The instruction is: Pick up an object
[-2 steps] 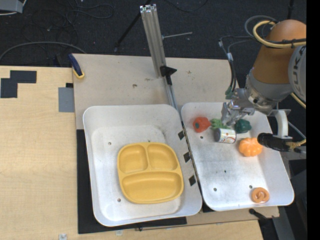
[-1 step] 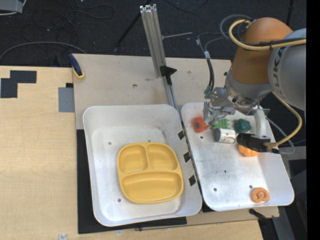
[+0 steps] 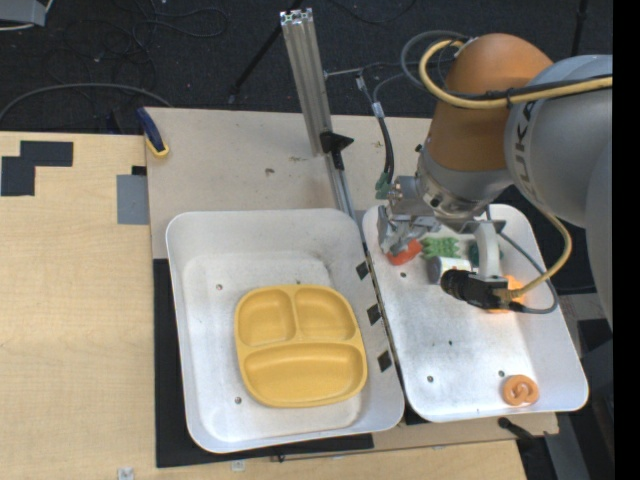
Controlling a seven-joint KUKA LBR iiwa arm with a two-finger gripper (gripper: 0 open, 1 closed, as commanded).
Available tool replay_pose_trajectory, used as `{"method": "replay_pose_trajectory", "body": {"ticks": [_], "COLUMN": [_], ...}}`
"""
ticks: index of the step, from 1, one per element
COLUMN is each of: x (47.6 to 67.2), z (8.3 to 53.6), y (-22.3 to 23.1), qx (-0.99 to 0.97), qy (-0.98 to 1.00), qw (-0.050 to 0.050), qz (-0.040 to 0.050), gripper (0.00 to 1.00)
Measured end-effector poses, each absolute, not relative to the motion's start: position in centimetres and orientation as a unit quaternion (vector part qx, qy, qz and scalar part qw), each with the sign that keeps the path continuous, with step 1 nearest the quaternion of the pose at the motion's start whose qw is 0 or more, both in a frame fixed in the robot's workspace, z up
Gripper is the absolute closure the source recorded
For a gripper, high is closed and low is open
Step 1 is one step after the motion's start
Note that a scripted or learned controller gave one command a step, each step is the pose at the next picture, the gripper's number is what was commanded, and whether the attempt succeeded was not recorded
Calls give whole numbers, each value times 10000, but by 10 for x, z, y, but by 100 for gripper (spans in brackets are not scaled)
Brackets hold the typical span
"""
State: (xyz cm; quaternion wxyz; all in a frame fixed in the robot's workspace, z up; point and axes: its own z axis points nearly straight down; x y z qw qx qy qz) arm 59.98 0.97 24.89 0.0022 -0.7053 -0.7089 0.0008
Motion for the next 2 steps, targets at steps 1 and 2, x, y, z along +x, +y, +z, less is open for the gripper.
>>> {"method": "replay_pose_trajectory", "body": {"ticks": [1,2], "x": [587,576], "z": [237,225], "y": [56,109], "qx": [-7056,-7053], "qy": [-7086,-7089], "qw": [21,24], "qz": [14,15], "gripper": [100,100]}}
